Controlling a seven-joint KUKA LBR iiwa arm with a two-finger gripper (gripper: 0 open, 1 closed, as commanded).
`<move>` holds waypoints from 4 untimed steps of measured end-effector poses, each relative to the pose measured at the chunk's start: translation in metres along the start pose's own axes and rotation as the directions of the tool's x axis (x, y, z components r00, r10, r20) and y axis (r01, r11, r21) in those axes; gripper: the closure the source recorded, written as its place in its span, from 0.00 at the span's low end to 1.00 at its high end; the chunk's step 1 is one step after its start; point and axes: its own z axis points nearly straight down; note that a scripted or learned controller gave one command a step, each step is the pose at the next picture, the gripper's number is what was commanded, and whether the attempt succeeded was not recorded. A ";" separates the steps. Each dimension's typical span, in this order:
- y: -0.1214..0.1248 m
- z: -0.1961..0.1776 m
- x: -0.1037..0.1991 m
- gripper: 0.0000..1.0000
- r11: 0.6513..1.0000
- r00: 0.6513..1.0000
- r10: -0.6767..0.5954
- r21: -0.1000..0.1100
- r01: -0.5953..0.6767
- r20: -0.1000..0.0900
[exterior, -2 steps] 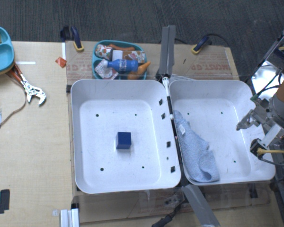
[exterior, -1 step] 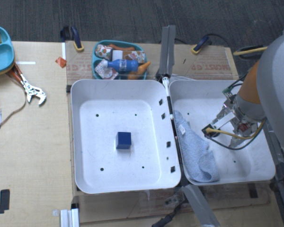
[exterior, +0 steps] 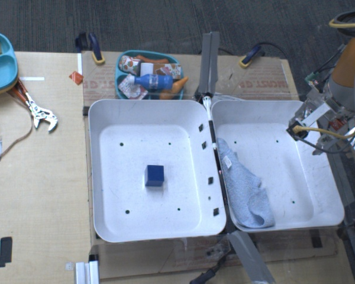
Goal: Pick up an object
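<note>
A small dark blue cube (exterior: 155,175) sits near the middle of the left bin (exterior: 106,218). A crumpled pale blue cloth (exterior: 244,189) lies along the left side of the right bin (exterior: 319,215), reaching from its centre wall down to the front corner. My gripper (exterior: 336,134) hangs over the right bin's right rim, well clear of both the cloth and the cube, with the grey arm and its orange band above it at the view's right edge. Nothing shows in its grasp.
Behind the left bin stands a small blue tub (exterior: 149,76) filled with several mixed items. A wrench (exterior: 40,116) and a teal tray (exterior: 0,61) lie on the wooden bench to the left. A grey post (exterior: 208,64) rises between the bins.
</note>
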 end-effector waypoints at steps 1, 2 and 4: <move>0.016 0.029 -0.045 0.00 0.960 0.960 0.279 0.002 -0.279 0.003; 0.018 0.052 -0.071 0.00 0.948 0.948 0.317 0.003 -0.317 0.003; 0.005 0.022 -0.092 1.00 0.949 0.949 0.314 0.004 -0.314 0.004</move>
